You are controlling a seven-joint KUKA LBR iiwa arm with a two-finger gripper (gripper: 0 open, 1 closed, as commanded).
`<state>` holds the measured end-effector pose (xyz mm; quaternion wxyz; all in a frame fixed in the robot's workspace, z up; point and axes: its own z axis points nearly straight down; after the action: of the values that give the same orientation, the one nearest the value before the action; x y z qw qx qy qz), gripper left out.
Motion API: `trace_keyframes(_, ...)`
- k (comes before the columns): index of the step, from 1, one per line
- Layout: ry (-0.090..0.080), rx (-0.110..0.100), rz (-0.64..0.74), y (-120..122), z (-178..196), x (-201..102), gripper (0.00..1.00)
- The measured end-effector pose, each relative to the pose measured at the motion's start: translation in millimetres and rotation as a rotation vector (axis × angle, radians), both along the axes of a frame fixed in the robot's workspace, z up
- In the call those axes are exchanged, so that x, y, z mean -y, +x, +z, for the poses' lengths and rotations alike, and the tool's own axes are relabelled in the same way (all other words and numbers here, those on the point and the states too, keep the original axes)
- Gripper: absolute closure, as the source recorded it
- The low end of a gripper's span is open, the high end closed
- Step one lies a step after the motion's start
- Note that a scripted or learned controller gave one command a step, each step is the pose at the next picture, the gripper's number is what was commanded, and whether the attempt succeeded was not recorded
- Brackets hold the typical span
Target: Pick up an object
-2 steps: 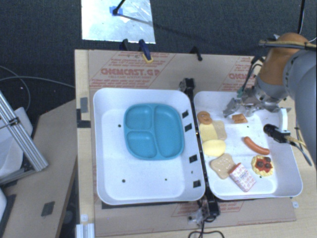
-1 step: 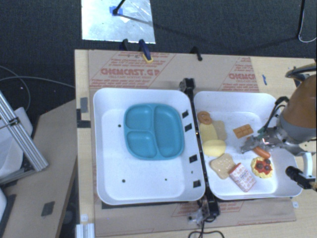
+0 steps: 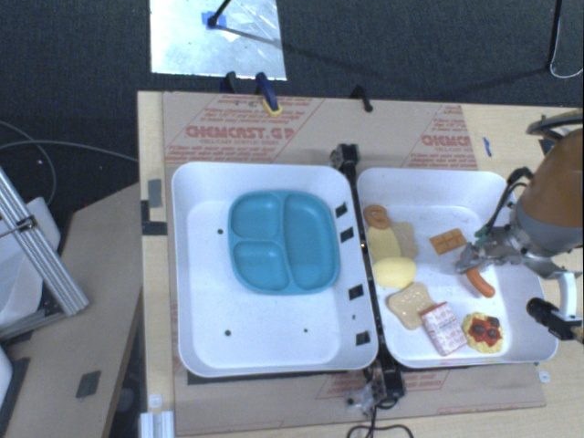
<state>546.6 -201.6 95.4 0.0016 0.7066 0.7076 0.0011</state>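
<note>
Right bin (image 3: 429, 194) | gripper (image 3: 476, 255) (grip state unclear) just beside sausage (image 3: 482, 284) | left bin (image 3: 196, 245): blue tray (image 3: 281, 243)

light: bright, even | shadows: soft | focus: slightly soft | glare: bins (image 3: 274, 176)

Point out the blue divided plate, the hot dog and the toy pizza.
blue divided plate (image 3: 282, 242): camera view, on the ridge between its compartments.
hot dog (image 3: 482, 284): camera view, middle of the sausage.
toy pizza (image 3: 483, 332): camera view, centre of its topping.
</note>
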Motion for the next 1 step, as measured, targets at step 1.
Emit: trace_keyframes(1,-0.001,0.003,0.0,0.9,10.5,0.1,1.0)
